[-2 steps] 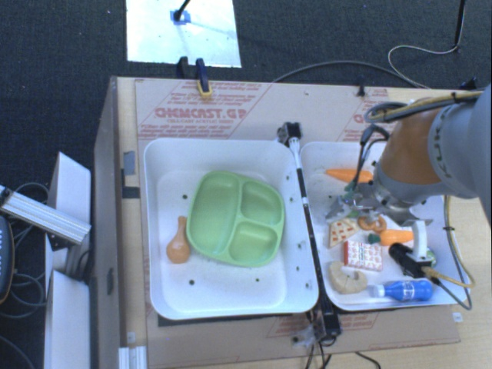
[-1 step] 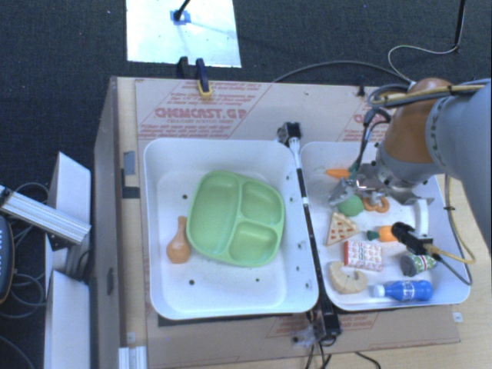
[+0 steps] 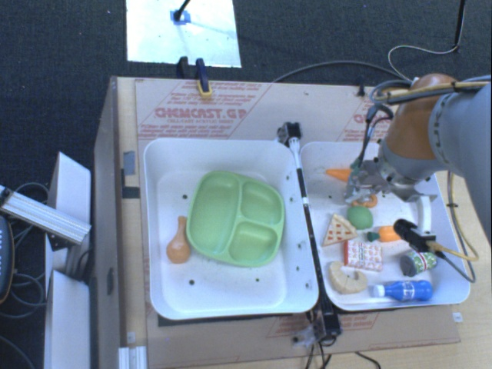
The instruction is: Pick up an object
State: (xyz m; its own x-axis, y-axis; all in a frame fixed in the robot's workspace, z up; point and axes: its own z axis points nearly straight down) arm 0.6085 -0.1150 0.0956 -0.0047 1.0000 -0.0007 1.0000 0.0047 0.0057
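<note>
Right bin [image 3: 460, 281] — fingers [image 3: 358, 193] (blurred) — partly hide orange ring [image 3: 367, 201].

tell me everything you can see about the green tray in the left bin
The green tray is a pale green, plastic-looking divided plate with rounded corners and four shallow compartments, none holding anything. It lies flat, right side up and turned at a slight angle, near the middle of the left bin. An orange pear-shaped toy sits against its left edge.
</note>
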